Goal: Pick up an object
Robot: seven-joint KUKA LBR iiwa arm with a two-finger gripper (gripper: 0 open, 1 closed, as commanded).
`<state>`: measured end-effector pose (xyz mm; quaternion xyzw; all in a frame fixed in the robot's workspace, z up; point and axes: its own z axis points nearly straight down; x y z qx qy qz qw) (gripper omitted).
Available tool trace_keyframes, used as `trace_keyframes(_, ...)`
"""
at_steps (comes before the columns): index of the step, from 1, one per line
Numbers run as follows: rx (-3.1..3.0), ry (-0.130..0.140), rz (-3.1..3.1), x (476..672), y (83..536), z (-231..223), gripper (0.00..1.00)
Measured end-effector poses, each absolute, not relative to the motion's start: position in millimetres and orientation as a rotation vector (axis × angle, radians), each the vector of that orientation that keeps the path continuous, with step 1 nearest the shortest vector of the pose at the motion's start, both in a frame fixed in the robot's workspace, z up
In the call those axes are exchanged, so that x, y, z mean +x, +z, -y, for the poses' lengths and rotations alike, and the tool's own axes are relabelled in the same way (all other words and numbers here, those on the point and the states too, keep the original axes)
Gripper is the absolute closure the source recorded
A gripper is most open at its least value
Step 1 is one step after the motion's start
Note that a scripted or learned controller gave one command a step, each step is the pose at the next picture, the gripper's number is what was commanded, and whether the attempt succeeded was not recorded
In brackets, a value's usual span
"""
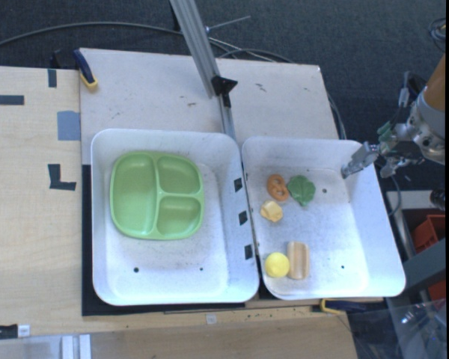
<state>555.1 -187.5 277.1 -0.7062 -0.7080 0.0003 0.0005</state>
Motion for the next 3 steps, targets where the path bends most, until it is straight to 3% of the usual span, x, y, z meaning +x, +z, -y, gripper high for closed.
trace_keyframes(1, -2.218, 0.001, 2.224, 555.1, 277.2, 187.5, 0.00)
trace_keyframes(3, -2.217, 0.007, 2.220, 553.6, 184.2, 181.1, 0.00)
